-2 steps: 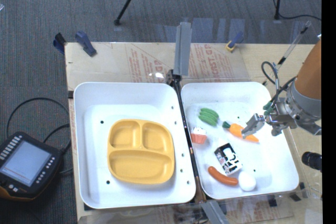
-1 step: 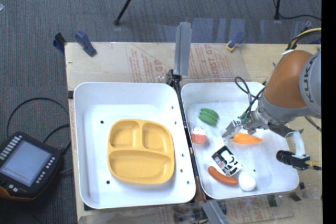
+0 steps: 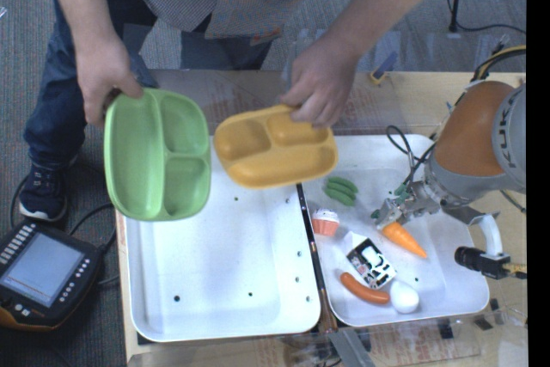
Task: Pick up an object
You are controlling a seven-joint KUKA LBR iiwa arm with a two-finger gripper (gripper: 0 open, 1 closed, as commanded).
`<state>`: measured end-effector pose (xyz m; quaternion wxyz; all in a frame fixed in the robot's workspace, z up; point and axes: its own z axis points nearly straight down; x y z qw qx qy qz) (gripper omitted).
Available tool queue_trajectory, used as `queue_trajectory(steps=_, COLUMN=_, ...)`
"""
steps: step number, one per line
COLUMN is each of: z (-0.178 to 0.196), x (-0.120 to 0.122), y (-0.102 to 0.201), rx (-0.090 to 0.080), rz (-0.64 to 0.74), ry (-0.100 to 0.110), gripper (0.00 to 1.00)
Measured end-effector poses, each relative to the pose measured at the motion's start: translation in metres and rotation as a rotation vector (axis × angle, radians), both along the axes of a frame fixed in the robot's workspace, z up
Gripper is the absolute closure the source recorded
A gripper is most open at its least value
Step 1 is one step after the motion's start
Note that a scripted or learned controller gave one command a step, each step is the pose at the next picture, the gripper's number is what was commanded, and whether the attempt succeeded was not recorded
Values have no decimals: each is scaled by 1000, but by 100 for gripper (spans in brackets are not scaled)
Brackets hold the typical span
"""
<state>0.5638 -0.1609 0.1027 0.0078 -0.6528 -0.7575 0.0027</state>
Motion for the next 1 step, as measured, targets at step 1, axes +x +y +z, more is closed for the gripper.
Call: queue_trajectory(steps=1, z=79, x=-1, y=72, rx=-4, rz=-77, ry=-13, gripper=100)
